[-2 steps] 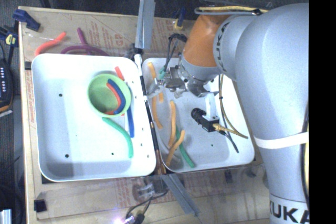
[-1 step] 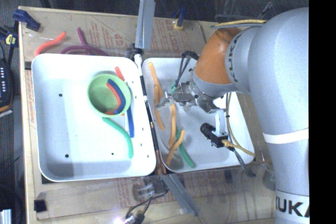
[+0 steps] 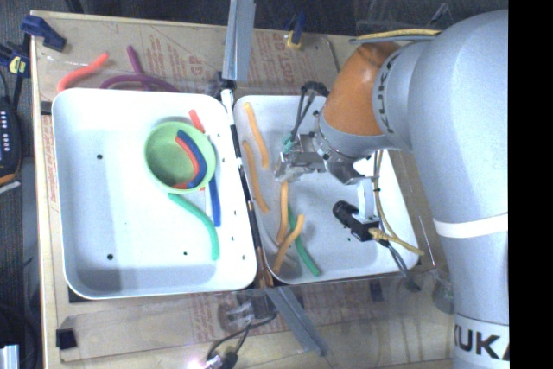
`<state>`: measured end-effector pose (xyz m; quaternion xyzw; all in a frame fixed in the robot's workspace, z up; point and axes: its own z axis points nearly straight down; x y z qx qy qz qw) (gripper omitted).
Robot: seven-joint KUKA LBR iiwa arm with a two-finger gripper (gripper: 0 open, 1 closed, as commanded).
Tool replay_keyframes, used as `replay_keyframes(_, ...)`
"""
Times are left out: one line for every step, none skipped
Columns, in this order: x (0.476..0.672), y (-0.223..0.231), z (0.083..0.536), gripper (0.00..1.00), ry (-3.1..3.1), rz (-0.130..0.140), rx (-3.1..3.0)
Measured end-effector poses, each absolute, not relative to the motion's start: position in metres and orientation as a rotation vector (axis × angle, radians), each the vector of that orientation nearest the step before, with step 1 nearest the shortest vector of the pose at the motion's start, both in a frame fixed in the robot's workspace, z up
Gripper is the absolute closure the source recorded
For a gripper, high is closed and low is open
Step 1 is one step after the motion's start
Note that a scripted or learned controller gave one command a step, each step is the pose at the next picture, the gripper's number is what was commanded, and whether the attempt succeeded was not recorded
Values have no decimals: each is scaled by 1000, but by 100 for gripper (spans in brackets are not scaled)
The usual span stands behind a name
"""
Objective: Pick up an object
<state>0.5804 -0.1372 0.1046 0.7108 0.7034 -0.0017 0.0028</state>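
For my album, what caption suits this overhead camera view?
Grey arm's gripper hovers over the right white bin of orange flexible strips; a green bowl sits in the left bin.

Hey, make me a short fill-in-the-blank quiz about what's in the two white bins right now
1. The green bowl sits in the ____ bin as the camera sees it.
2. The end effector hangs over the ____ bin.
3. The band above the arm's wrist is ____.
4. The long strips in the right bin are mostly ____.

Missing words: left; right; orange; orange
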Motion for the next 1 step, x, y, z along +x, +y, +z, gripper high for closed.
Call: replay_keyframes(590,-111,169,100,2253,-2,2193)
